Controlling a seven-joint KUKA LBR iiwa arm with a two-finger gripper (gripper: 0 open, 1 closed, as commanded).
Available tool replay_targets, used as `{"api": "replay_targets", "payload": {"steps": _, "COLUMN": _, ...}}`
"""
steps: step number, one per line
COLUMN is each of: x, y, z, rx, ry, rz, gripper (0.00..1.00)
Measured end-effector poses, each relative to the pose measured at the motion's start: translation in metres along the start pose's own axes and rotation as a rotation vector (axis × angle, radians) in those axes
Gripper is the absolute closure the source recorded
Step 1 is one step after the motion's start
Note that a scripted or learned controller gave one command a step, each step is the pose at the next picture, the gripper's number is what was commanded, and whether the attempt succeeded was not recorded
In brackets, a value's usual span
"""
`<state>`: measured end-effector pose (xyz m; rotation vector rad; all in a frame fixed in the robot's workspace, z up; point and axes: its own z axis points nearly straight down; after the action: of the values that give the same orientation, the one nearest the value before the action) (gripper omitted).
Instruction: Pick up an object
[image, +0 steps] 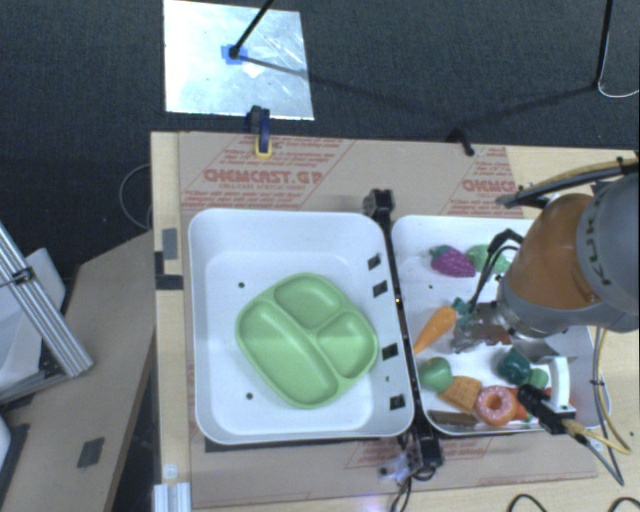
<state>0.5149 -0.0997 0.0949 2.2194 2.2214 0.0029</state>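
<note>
Reaching into the right bin, the gripper hangs low over the toy food, just right of the carrot.

Arm posture suits a pick from above, with the carrot judged the likeliest target; whether the jaws are apart or together cannot be told, and nothing is seen clamped. Right bin contents: carrot, purple grapes, a green piece, an orange block, a doughnut, a dark green piece. The left bin holds a green divided plate.
</note>
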Motion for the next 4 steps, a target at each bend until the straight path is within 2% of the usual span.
{"api": "replay_targets", "payload": {"steps": 1, "x": 0.001, "y": 0.009, "z": -0.061, "rx": -0.004, "ry": -0.001, "rz": -0.004, "gripper": 1.0}}
{"api": "replay_targets", "payload": {"steps": 2, "x": 0.0, "y": 0.012, "z": -0.104, "rx": -0.004, "ry": -0.002, "rz": -0.004, "gripper": 1.0}}
{"api": "replay_targets", "payload": {"steps": 3, "x": 0.0, "y": 0.014, "z": -0.131, "rx": -0.003, "ry": -0.001, "rz": -0.004, "gripper": 1.0}}
{"api": "replay_targets", "payload": {"steps": 4, "x": 0.023, "y": 0.06, "z": -0.141, "rx": -0.004, "ry": -0.001, "rz": -0.007, "gripper": 1.0}}
